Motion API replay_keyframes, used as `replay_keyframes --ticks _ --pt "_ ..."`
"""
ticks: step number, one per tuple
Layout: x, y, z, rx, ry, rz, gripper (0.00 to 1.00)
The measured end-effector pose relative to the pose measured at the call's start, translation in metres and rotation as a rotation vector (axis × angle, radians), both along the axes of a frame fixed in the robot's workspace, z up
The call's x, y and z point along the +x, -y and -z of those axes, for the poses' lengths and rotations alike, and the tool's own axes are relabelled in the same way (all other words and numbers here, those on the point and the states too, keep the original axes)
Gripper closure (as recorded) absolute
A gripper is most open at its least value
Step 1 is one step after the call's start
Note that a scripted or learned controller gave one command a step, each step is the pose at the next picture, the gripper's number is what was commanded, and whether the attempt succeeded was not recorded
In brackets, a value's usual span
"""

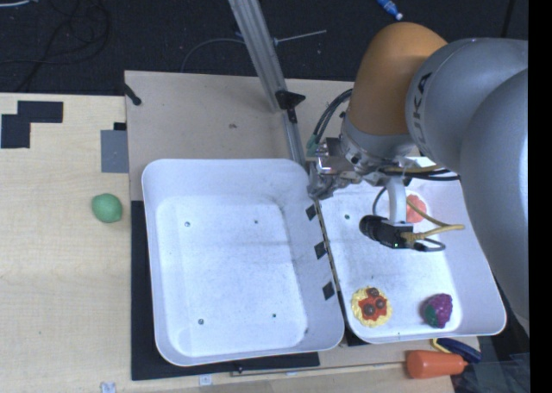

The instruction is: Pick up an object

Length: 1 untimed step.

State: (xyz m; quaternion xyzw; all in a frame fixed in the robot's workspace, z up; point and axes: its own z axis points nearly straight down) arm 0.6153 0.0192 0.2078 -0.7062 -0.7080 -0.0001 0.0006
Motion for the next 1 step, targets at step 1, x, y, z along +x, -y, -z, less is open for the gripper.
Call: replay_keyframes --ticks 1 --pt "0.0123 -0.0466 -0.0249 -0.001 0.002 0.000 1.00"
